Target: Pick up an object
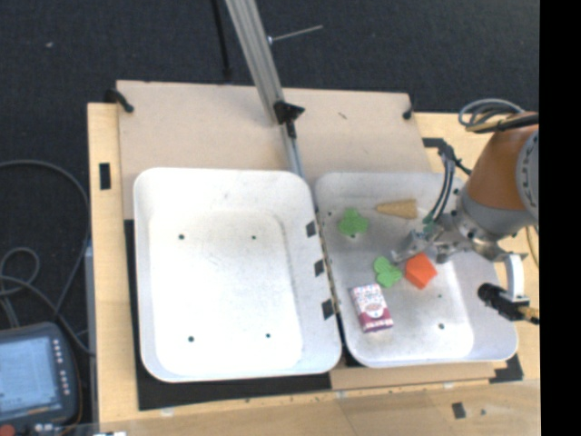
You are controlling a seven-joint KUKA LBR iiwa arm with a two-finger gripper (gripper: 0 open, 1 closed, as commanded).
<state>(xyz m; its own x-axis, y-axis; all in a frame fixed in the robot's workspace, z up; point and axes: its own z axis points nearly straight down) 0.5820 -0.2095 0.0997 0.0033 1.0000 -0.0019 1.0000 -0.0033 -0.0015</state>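
Orange block (419, 272) seemingly just below claw (416, 246).

I see a tan wooden bench (104, 243) carrying two white bins: left bin (145, 243) at 9 o'clock, right bin (454, 334) at 3 o'clock, edges touching, a black mat (227, 387) beneath.

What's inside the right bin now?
In the right bin: two green pieces, a tan cone, an orange block, a small carton. The gripper covers the floor beneath it.
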